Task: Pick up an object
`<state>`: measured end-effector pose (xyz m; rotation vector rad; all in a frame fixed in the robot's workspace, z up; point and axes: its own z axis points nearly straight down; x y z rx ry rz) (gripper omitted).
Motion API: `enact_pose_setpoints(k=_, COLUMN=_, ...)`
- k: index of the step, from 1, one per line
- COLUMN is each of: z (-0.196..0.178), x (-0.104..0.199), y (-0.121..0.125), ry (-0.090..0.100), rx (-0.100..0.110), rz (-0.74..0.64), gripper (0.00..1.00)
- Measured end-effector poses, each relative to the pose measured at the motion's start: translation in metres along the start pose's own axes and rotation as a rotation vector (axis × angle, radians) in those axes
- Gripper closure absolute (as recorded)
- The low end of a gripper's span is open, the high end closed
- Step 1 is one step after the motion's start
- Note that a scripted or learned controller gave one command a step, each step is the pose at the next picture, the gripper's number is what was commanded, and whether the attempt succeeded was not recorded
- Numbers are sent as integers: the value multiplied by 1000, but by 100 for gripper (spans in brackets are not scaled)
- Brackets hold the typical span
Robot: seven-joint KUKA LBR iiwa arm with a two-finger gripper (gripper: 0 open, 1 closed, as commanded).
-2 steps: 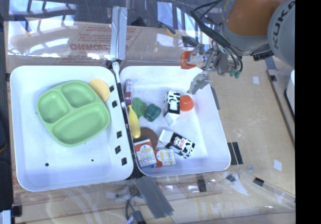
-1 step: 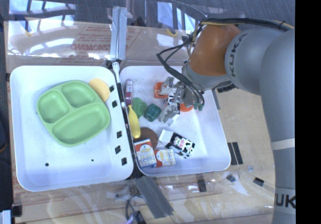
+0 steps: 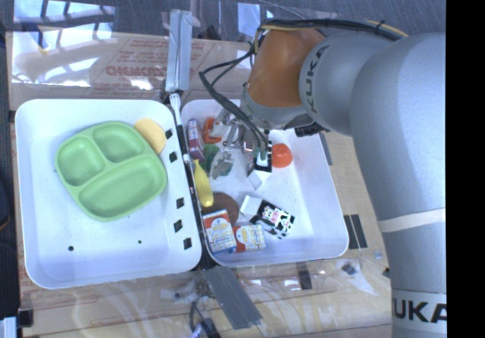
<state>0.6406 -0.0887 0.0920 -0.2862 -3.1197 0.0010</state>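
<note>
The gripper (image 3: pixel 241 148) hangs low in the right bin (image 3: pixel 322 208), over a pile of toy food (image 3: pixel 220 200), ready to grab one. I cannot tell if it grips anything.

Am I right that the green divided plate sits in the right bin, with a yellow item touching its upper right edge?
Not quite: the camera view shows the green divided plate in the left bin, not the right one. The yellow item does touch its upper right edge.

A green divided plate (image 3: pixel 112 169) lies in the left bin (image 3: pixel 45 253) (a yellow piece (image 3: pixel 151 133) touches its rim).
</note>
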Motion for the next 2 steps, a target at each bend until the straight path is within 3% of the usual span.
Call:
enact_pose_setpoints(k=1, z=0, x=34, y=-56, ry=-8, rx=-1, rz=110, gripper=0)
enact_pose_setpoints(k=2, z=1, x=36, y=-21, ry=-5, rx=-2, rz=300, gripper=0)
